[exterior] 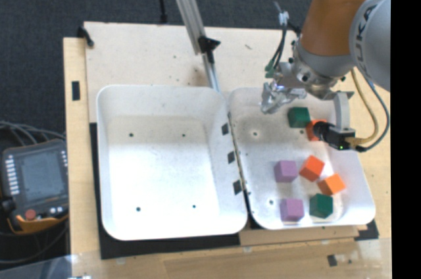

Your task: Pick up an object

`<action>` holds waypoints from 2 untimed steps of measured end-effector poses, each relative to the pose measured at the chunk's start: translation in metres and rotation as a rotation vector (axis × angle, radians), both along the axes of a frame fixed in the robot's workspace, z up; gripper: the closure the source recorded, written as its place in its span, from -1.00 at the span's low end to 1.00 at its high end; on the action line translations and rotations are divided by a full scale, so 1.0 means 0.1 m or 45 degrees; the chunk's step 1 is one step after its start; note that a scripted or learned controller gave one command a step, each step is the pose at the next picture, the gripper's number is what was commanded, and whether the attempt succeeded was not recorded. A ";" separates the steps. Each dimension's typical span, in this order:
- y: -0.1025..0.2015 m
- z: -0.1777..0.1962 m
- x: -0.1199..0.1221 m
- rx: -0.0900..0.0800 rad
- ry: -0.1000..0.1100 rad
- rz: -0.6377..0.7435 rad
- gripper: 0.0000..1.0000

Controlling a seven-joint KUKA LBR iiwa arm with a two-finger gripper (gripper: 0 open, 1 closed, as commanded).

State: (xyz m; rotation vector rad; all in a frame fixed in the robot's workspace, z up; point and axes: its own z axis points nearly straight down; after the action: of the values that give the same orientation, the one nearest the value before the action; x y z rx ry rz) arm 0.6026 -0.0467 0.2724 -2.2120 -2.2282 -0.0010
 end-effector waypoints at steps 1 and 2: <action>0.52 0.00 -0.03 0.000 0.003 0.000 1.00; 0.96 -0.07 -0.05 0.000 0.008 -0.001 1.00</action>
State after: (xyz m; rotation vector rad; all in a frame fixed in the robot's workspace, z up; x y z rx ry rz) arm 0.5980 0.0492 0.2653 -2.2099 -2.2242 0.0063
